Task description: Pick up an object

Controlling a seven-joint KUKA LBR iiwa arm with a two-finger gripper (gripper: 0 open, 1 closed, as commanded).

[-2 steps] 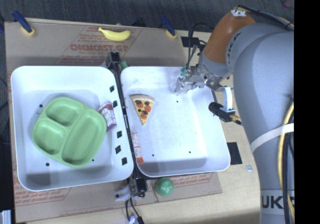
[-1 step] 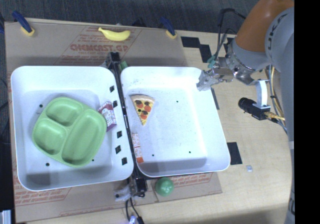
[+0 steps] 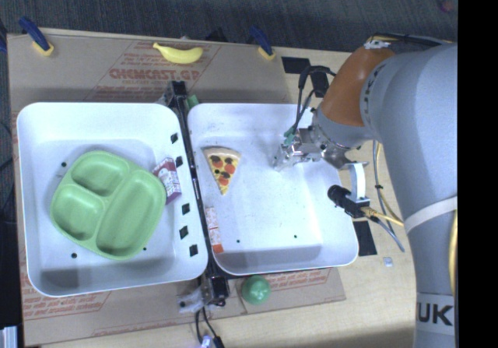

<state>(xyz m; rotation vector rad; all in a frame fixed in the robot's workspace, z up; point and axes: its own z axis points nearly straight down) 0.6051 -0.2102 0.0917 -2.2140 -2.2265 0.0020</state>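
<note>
Since the pizza [image 3: 222, 167] lies flat at the right bin's [image 3: 311, 249] left side, well apart from our gripper [image 3: 289, 153], whose jaw state we cannot tell, we should travel left and descend squarely over it.

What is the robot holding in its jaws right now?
Nothing that I can see. The gripper is low in the right bin, and the pizza slice lies apart from it.

One fixed camera high above the bench [image 3: 311, 292] looks down slantwise on both bins [image 3: 47, 276]
</note>
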